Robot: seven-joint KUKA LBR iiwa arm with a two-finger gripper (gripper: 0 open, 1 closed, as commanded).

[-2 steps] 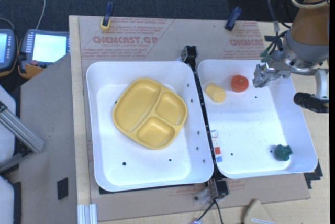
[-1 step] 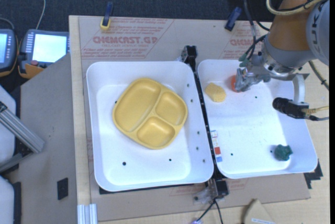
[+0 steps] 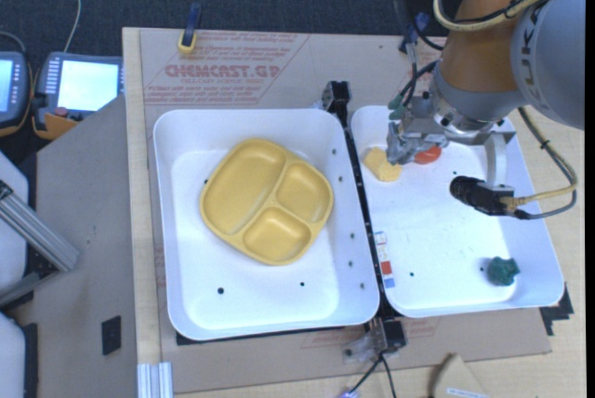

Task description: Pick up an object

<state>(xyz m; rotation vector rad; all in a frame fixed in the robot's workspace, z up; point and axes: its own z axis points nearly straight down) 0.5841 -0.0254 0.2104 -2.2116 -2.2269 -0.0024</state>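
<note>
Left bin holds yellow tray; right bin, green object.

- One fixed camera, mounted above the bench, looking down at a slant.
- Its far side lies toward the top of the frame, where dark floor shows beyond the bench edge.
- Moderate distance: both the left bin and the right bin fit whole, side by side.
- The arm enters from the right and looms large, being nearer the lens.
</note>
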